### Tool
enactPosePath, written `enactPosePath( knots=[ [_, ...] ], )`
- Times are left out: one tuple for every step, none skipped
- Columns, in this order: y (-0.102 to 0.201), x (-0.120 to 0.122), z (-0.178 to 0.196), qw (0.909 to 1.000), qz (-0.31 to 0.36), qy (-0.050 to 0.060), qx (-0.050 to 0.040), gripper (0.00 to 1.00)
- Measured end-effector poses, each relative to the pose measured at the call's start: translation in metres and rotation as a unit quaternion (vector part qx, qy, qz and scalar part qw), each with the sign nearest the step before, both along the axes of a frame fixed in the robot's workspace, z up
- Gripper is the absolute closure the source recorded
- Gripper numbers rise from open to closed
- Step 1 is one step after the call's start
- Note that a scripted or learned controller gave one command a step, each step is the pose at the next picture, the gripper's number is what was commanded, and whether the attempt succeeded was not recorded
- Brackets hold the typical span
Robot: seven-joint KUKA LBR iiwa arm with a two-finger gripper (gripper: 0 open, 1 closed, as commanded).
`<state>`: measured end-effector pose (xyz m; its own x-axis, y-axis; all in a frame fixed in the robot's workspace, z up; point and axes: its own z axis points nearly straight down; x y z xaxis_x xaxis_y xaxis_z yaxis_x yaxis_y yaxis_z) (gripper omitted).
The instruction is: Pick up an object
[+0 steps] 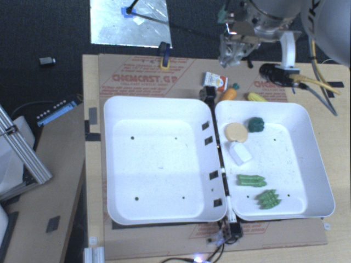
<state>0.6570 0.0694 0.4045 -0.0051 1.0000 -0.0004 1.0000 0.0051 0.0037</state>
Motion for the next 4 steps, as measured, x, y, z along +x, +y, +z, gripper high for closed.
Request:
enactPosePath(
  knots=[
    [0.070, -0.028, -0.002, 1.0000, 0.003, 0.001, 0.0020, 1.00],
    [0.073, 0.013, 0.037, 1.0000, 0.000, -0.002, 0.0008, 1.00],
    [0.084, 0.012, 0.047, 1.0000, 0.000, 0.000, 0.0005, 1.00],
    [0.011, 0.011, -0.008, 1.0000, -0.005, 0.003, -0.0012, 1.00]
  ],
)
